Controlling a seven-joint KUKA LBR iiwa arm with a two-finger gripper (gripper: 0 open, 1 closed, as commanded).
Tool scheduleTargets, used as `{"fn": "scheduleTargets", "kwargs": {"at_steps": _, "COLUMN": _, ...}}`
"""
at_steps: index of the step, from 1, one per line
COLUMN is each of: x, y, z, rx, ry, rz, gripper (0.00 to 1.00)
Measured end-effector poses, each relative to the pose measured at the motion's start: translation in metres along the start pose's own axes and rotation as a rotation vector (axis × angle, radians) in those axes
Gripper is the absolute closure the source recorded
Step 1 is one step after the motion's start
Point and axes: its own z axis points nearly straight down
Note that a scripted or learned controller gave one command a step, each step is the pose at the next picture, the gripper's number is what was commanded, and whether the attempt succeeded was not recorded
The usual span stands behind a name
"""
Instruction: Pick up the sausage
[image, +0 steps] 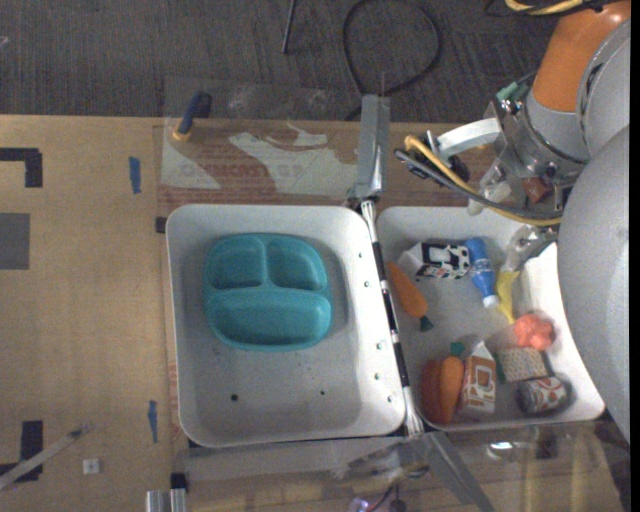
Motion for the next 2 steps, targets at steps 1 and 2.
{"fn": "scheduleTargets", "kwargs": {"at_steps": 1, "x": 0.017, "y": 0.008, "z": -0.068, "rx": -0.002, "ry": 0.002, "rz": -0.162, "gripper": 0.00}}
{"fn": "scheduleTargets", "kwargs": {"at_steps": 2, "x": -0.057, "y": -0.038, "z": 0.046, "rx": 0.000, "ry": 0.000, "rz": -0.063, "gripper": 0.00}}
